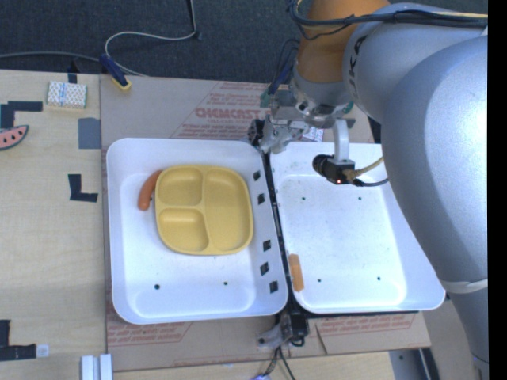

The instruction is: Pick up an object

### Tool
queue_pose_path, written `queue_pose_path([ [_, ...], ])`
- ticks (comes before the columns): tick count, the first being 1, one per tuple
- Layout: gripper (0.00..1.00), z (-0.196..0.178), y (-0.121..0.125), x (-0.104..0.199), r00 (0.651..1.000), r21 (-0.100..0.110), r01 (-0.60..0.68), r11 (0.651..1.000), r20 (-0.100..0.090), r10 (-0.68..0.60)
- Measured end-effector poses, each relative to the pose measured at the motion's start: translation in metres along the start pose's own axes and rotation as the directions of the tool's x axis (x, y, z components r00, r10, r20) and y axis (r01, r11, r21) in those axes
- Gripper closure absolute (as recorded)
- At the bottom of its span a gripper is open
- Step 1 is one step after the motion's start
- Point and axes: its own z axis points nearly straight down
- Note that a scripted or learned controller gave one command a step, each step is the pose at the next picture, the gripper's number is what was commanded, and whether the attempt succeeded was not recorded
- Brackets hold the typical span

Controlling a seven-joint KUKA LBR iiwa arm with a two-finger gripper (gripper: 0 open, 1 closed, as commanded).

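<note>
Arm over the far edge of the bins, nothing seen in its grip

Gripper sits above the divider at the back; jaw state cannot be told. Yellow plate and sausage in left bin; small orange piece in right bin, near front-left

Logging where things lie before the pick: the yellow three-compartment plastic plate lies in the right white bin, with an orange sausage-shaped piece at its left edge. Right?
Not quite. The camera view shows the yellow three-compartment plastic plate in the left white bin, not the right one. The orange sausage-shaped piece is at its left edge, as you said.
</note>
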Motion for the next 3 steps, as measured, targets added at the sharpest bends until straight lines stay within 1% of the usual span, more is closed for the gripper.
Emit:
queue_pose_path([
  [1,0.0,0.0001,-0.0001,-0.0003,1.0,0.0,0.0,1.0,0.001,0.0],
  [2,1.0,-0.0095,0.0,-0.0001,1.0,0.001,0.001,1.0,0.001,-0.001],
  [3,0.0,-0.0093,-0.0001,-0.0003,1.0,0.001,0.0,1.0,0.002,0.0],
])
